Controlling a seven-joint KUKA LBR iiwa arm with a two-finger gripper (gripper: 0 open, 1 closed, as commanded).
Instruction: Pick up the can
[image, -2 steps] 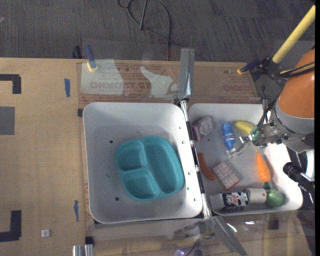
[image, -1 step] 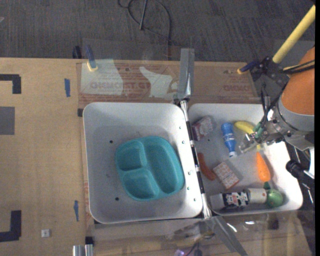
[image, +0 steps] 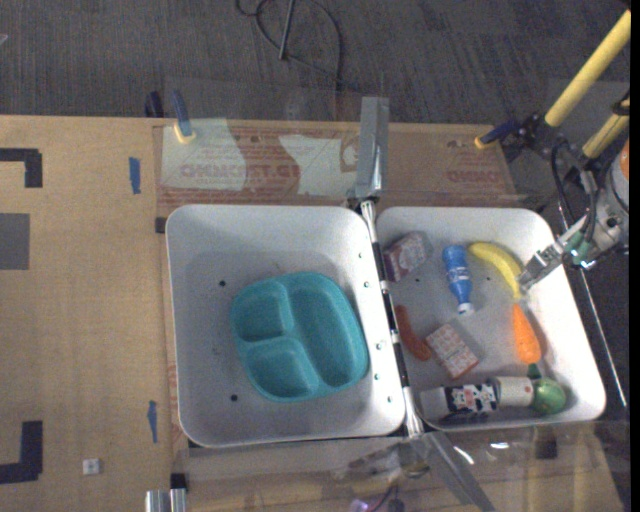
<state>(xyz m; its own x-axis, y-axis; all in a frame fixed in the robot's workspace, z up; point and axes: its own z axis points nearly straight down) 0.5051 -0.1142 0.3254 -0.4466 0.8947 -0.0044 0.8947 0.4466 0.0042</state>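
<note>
Where bins meet, boxy crumpled can (image: 406, 256) lies.

Setting: robotics lab, manipulation test bench. Evidence: plywood bench top (image: 80, 330) marked with black tape corners (image: 22, 168) and blue tape strips (image: 134, 175); two shallow white bins (image: 200, 240) butted side by side, joined by a metal divider (image: 372, 150); clamps (image: 181, 112) at the bench edge; loose cables (image: 300, 35) on grey carpet (image: 120, 50); yellow-padded stand legs (image: 590, 70) at upper right.
</note>
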